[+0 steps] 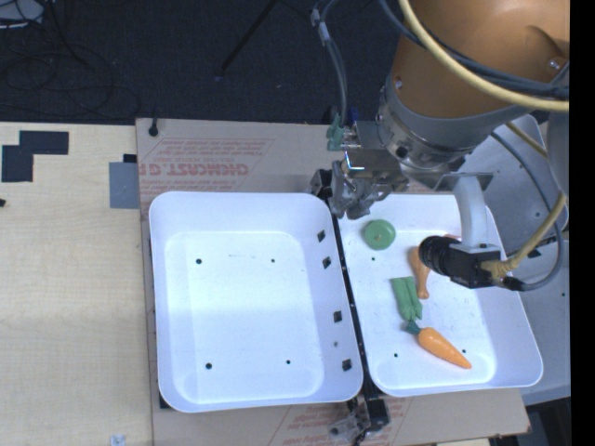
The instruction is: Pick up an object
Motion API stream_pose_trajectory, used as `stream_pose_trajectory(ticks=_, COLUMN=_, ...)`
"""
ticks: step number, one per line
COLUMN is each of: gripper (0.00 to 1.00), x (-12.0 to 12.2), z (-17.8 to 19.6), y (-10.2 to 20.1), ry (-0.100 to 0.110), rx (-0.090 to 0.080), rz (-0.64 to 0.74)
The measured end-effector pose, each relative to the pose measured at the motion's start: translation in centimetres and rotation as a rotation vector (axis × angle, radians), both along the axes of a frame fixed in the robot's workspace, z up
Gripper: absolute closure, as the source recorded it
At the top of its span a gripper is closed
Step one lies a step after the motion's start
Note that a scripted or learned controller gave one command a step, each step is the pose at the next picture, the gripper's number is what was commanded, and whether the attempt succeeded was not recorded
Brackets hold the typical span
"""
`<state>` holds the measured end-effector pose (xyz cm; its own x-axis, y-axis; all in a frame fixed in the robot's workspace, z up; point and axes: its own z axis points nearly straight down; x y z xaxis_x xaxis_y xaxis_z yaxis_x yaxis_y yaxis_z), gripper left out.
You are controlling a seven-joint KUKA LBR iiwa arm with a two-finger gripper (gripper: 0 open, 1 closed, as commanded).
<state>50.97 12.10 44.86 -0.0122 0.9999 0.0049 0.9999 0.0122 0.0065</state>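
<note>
**A:** Was there any writing to read?

**B:** Red print ran across the cardboard sheet point(214, 161) under the bins, but it sat upside down from the camera and I couldn't make it out reliably.

**A:** What did the objects look like?

**B:** They lay in the right bin point(507, 365): a small round green piece point(378, 234), a carrot point(442, 345) with an orange body and a green top point(406, 298), and a second orange piece point(419, 272) (partly hidden behind a black part of the arm).

**A:** Where were they relative to the pincer?

**B:** The pincer point(358, 198) hung over the right bin's far left corner, by the divide with the left bin point(177, 342). The green piece lay just beside it, slightly nearer the camera; the carrot lay well apart, toward the bin's near edge.

**A:** Was the pincer grasping anything?

**B:** I couldn't tell whether it was released or clenched.
</note>
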Motion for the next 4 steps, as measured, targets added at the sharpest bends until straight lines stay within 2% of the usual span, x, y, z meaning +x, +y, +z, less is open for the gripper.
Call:
stream_pose_trajectory(ticks=1, gripper=1.00, x=-3.6, z=-4.9, y=-4.3, ry=0.015, rx=-0.007, rz=-0.015)
stream_pose_trajectory(ticks=2, gripper=1.00, x=2.3, z=7.8, y=2.4, ry=-0.003, rx=-0.002, rz=-0.007)
stream_pose_trajectory(ticks=3, gripper=1.00, x=2.1, z=8.1, y=2.3, ry=0.013, rx=-0.008, rz=-0.004)
stream_pose_trajectory(ticks=4, gripper=1.00, x=1.6, z=0.6, y=-4.4, ry=0.017, rx=-0.009, rz=-0.019)
